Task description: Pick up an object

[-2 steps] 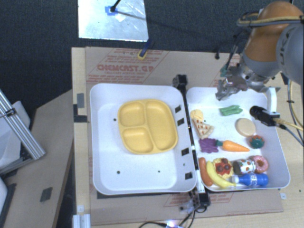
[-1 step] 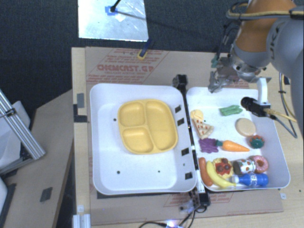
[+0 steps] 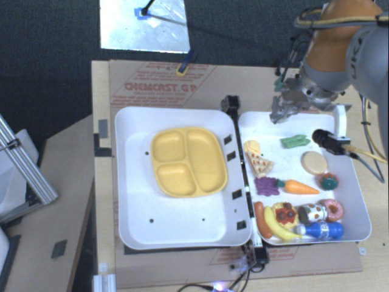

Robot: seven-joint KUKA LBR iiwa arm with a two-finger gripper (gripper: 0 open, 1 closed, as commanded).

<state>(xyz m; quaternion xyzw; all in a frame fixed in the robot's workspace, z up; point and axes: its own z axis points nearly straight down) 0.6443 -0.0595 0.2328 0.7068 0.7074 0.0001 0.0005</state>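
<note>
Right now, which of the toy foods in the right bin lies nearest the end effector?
The green toy, lying alone near the right bin's far end, just below the end effector. The beige round piece, carrot and banana all sit farther toward the near side.

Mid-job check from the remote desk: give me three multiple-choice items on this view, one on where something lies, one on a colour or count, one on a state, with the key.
1. Where does the yellow tray lie?
A. In the left bin
B. In the right bin
C. On the bench outside both bins

2. How many compartments does the yellow tray have?
A. Two
B. Three
C. Five

3. How does the pincer stand to the toys in the right bin?
A. It grips the carrot
B. It presses on the blue bottle
C. It hangs over the bin's far corner, touching no toy

Key: 1 A, the tray sits in the middle of the left bin. 2 B, two cells on its far side and one on its near side. 3 C, the carrot and blue bottle lie apart from it, nearer the camera.
</note>
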